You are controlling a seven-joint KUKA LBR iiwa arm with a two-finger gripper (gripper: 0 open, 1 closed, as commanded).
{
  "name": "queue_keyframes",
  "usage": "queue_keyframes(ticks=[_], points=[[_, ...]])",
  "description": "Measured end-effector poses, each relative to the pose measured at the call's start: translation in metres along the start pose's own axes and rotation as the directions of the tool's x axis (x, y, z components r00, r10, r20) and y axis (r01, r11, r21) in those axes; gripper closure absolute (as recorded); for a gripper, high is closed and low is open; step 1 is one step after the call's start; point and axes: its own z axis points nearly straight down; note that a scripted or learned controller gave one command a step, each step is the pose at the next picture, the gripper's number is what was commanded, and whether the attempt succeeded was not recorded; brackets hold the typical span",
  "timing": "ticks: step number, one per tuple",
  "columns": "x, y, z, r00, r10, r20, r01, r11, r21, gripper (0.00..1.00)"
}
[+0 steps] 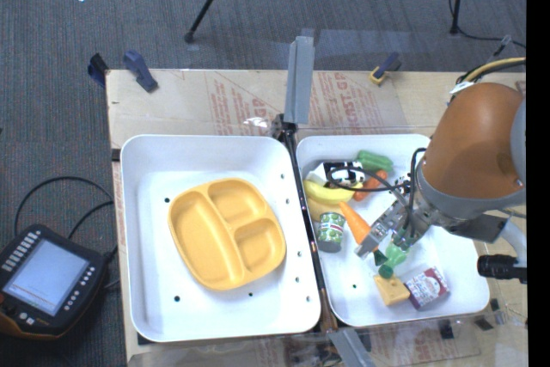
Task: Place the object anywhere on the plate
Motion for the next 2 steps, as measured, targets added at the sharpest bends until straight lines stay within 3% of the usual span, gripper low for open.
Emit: queue_keyframes(ticks=[1, 2], points=[[0.000, 0.119, 0.028, 1.000, -0.026, -0.001, 0.026, 1.000, 0.002, 1.00], [0.004, 0.067, 0.016, 0.997, -0.074, -0.001, 0.074, 0.997, 0.002, 1.00]])
